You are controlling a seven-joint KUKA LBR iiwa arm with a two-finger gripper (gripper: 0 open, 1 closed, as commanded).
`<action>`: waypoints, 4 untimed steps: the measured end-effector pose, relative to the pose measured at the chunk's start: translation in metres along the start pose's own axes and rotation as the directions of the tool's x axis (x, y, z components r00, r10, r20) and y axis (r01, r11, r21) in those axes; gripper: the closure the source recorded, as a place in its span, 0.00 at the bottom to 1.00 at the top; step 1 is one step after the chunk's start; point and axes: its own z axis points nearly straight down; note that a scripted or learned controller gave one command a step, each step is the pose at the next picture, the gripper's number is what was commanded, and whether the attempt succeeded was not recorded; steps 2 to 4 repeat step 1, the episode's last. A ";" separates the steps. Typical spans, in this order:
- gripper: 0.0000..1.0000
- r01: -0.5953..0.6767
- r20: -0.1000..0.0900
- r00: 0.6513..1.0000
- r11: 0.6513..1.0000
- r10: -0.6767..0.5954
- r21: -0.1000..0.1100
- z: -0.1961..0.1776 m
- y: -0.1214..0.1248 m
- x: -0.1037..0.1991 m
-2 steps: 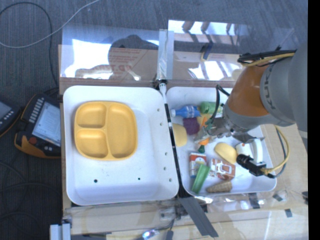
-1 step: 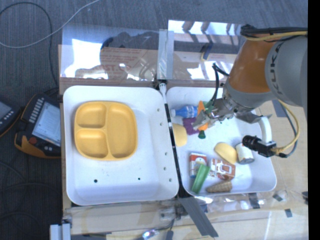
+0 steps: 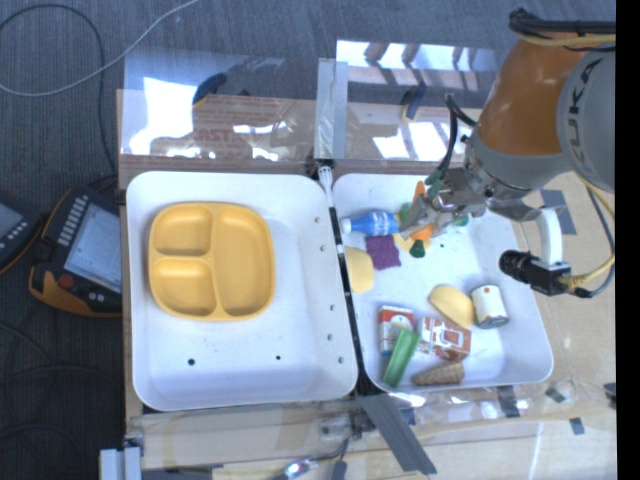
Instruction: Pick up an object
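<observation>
Looking down at a slant on a bench, the scene shows two shallow white bins side by side on grey carpet. The left bin (image 3: 180,368) holds a yellow divided plate (image 3: 212,260) with three compartments, lying flat toward the bin's upper left.

The right bin (image 3: 520,353) holds a scatter of small objects. Near its upper left lies a small bottle with a blue label (image 3: 372,223), on its side. Just below it sits a purple block (image 3: 384,252), and against the left wall a pale yellow rounded piece (image 3: 357,269). Lower down are a red and white carton (image 3: 396,326), a green cylinder (image 3: 401,357) tilted across it, a second red and white packet (image 3: 444,338), a brown piece (image 3: 438,374) near the front wall, a yellow lemon-like shape (image 3: 452,305), and a small white can (image 3: 489,306) just beside it.

The grey arm with its orange band (image 3: 535,88) reaches in from the right, over the upper part of the right bin. Its gripper (image 3: 432,213) hangs low among small orange and green items (image 3: 420,240) just right of the bottle. Whether it is parted or closed, or grasping anything, cannot be told: the tips are lost in clutter.

A handheld controller (image 3: 75,253) lies on the floor left of the bins.
</observation>
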 end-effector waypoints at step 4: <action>1.00 0.002 0.000 1.000 1.000 -0.002 0.002 -0.008 0.001 0.001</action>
